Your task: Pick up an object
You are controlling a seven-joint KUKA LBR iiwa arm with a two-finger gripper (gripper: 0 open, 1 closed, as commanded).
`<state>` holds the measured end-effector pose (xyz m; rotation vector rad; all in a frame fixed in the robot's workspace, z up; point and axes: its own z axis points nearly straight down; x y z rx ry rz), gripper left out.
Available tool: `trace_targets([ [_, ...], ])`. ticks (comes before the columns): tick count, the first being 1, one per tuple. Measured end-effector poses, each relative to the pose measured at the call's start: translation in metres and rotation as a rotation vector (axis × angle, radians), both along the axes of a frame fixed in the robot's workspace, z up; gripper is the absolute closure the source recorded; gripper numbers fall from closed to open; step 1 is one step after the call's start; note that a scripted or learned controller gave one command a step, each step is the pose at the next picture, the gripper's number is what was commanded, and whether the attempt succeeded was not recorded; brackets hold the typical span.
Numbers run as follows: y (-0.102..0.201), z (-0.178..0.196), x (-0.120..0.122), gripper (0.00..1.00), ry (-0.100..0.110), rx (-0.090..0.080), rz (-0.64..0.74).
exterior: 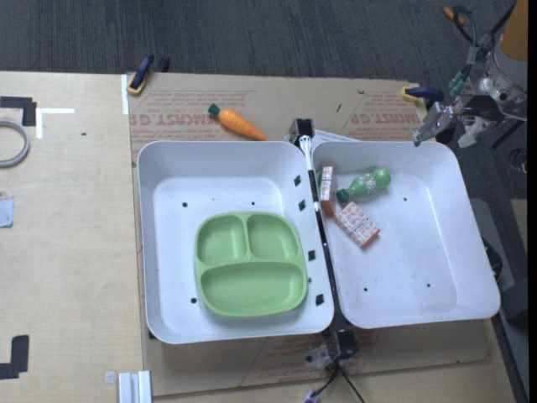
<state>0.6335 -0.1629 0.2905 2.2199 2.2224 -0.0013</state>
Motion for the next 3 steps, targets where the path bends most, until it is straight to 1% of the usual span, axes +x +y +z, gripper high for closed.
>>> trace_targets([
  [1,0.024,-0.155,-0.02,0.0,0.001,0.001,-0.212],
  [2,0.146,-0.098,-0.029,0.0,-0.001,0.0,-0.047],
  [3,0.109,-0.098,-0.099,0.0,0.001,0.001,0.182],
])
